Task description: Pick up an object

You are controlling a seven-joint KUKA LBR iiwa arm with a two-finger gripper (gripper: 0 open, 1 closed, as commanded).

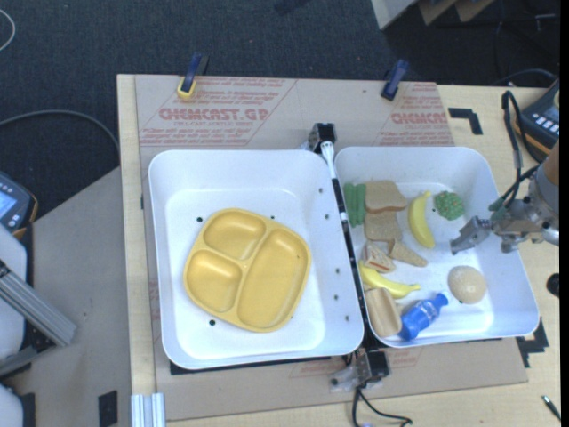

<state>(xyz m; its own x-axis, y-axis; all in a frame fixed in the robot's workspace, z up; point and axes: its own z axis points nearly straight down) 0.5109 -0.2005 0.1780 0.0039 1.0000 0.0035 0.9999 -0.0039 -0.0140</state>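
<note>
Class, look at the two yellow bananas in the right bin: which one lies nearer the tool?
The upper banana, standing nearly upright beside the green broccoli, is nearer the tool. The other banana lies lower, nearer the bins' divider.

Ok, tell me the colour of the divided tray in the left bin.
Yellow. The divided tray shows plainly in the camera view, lying in the left bin.

Grey metal gripper, dark cables

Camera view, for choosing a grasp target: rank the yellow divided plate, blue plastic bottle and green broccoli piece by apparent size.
1. Yellow divided plate
2. Blue plastic bottle
3. Green broccoli piece
</note>
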